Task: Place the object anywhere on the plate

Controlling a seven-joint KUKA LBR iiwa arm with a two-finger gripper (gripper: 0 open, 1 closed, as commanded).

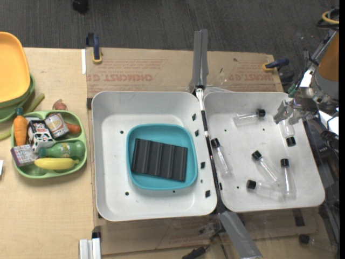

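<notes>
Over right bin [318,196], gripper [285,114]

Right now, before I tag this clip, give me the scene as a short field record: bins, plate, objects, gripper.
left bin: holds a teal plate
on plate: dark ribbed rectangular block, lying flat
right bin: several clear vials with black caps, scattered, e.g. one near the middle
gripper: over the right bin's upper right part, near a vial; grasp cannot be judged
bench left side: green tray of toy food, yellow dish behind it
task state: block already rests on the plate
</notes>
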